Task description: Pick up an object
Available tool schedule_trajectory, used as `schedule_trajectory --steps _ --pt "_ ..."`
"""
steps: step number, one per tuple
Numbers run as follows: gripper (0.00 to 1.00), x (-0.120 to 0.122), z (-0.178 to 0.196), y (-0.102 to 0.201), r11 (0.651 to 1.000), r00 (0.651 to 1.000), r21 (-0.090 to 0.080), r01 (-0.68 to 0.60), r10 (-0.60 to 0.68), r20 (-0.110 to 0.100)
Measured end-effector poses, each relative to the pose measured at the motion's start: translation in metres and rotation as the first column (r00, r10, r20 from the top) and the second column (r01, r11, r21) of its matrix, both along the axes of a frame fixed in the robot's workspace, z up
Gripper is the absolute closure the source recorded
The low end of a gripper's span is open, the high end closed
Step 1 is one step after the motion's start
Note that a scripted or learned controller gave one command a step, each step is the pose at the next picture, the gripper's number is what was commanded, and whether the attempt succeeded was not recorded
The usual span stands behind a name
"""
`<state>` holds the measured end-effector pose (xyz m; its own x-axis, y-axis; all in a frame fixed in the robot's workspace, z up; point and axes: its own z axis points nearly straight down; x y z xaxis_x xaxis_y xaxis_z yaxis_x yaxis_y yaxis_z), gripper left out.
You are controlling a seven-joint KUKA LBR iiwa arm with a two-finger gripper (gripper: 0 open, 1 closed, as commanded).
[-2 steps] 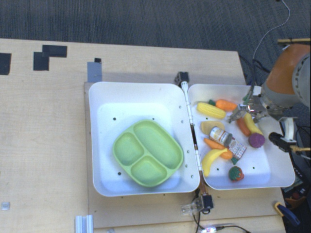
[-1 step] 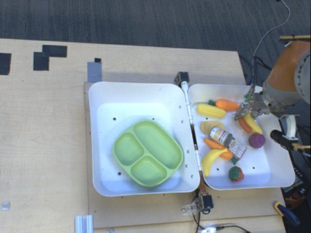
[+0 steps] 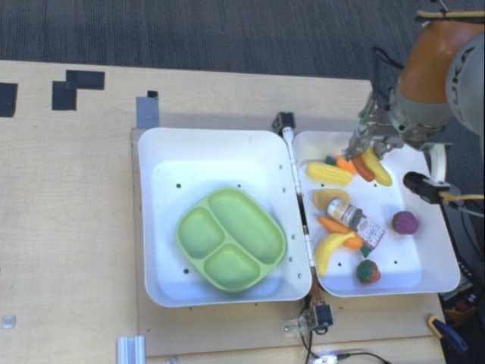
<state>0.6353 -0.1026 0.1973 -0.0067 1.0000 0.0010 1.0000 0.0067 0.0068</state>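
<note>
I see the grey arm with its orange band reaching in from the right, its two-finger gripper (image 3: 369,152) low over the far edge of the right white bin (image 3: 439,279). I cannot tell how the gripper is set; its tip is lost among the toys.

Just under it, near that bin's far edge, lie a yellow banana-shaped toy with an orange-red piece (image 3: 369,167) and a small orange carrot-like piece (image 3: 345,163). Beside them, toward the bin's left wall, rests a yellow corn cob (image 3: 329,174). Mid-bin sits a small clear bottle with a label (image 3: 356,221), tilted, lying across an orange carrot (image 3: 337,227). A second yellow banana (image 3: 327,250) lies near the left front corner, a red strawberry-like ball (image 3: 368,271) by the front edge, a purple round fruit (image 3: 405,222) toward the right wall.

The left white bin (image 3: 151,203) holds a light green three-compartment plate (image 3: 231,239).
</note>
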Motion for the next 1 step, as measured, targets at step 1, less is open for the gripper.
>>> schedule_trajectory --steps 1 --pt "1.00 -0.0685 0.0646 0.0287 1.000 1.000 -0.001 0.000 0.000 -0.001"
